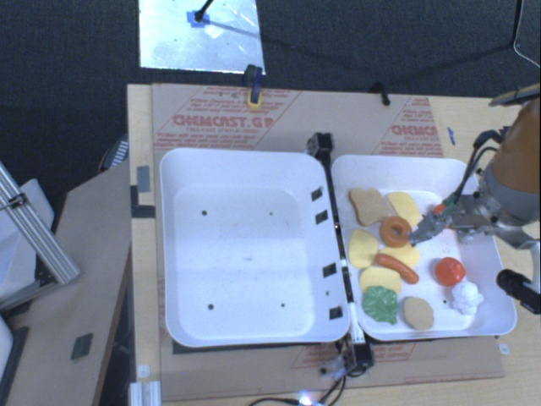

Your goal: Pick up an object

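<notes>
My gripper (420, 230) sits low in the right bin (486, 328) — tip beside the toy donut (395, 231). Can't tell its state. Tomato (450, 270) nearby, apart.

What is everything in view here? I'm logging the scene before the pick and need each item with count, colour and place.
shallow white plastic bins: 2, white, side by side on the bench
brown toast-shaped toy slice: 1, tan, right bin, upper left
yellow wedge-shaped toy pieces: about 4, yellow, right bin, centre
brown ring-shaped toy doughnut: 1, brown, right bin, by the tool tip
orange sausage-shaped toy: 1, orange, right bin, centre
red round toy tomato: 1, red, right bin, right side
green leafy toy vegetable: 1, green, right bin, front
tan round toy biscuit: 1, tan, right bin, front
white lumpy toy: 1, white, front right
tool: 1, grey, over right bin
</notes>
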Robot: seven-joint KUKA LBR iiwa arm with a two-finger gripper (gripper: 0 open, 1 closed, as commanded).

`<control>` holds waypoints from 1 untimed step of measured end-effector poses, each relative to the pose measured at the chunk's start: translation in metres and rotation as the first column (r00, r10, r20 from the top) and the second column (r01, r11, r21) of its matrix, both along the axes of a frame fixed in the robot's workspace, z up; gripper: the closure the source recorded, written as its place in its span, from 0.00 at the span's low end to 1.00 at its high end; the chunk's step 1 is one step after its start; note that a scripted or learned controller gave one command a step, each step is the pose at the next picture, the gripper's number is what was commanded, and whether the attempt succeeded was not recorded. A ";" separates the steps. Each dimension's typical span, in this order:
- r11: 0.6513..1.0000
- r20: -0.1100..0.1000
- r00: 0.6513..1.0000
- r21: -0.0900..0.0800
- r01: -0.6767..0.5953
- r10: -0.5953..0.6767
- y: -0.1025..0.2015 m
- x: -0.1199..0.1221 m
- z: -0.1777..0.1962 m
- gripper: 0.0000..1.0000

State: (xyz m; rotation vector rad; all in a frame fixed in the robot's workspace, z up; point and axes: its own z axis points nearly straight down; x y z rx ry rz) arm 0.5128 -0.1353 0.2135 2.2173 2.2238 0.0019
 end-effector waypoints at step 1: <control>1.000 -0.004 1.000 0.000 0.000 0.000 0.034 -0.027 -0.119 0.00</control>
